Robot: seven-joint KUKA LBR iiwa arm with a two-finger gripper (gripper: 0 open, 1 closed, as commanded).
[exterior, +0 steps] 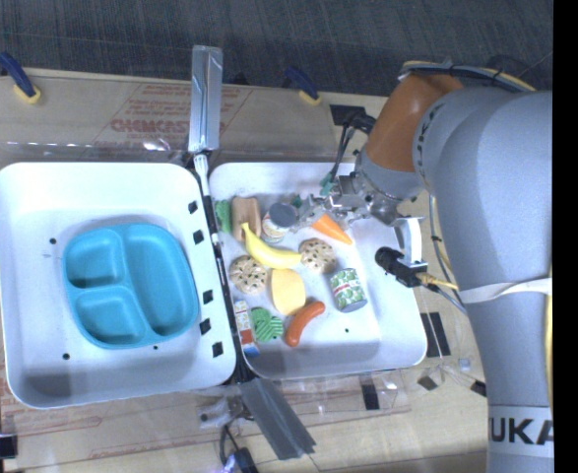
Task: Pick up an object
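Pincer (pixel 320 203) low in right bin (pixel 399 335), near its far wall, at end of grey arm (pixel 485 195) with orange band (pixel 399 126). Finger spread: cannot tell, metal parts cluttered and small.

Nothing seen between fingers.

Carrot (pixel 332 229) just below pincer, touching or nearly so; cannot tell which. Small can (pixel 280 219) just left of pincer, close. Brown block (pixel 245 211) further left, beside green piece (pixel 224 214) at bin's left wall.

Banana (pixel 267 251) below and left of pincer, curved, lying across bin middle. Cookie (pixel 316 254) below pincer, just past carrot, touching banana's end. Second cookie (pixel 248 276) lower left, under banana. Yellow wedge (pixel 287 290) below cookie, touching banana. Green-label can (pixel 347 289) below and slightly right of pincer, tipped on its side. Sausage (pixel 303 323) far below, next to wedge. Green leafy item (pixel 266 323) left of sausage. Small red-and-white packet (pixel 243 321) at left wall, furthest down-left.

Left bin (pixel 32 205) well apart to pincer's left, holding blue divided tray (pixel 129 284). Both bins on table (pixel 92 106).
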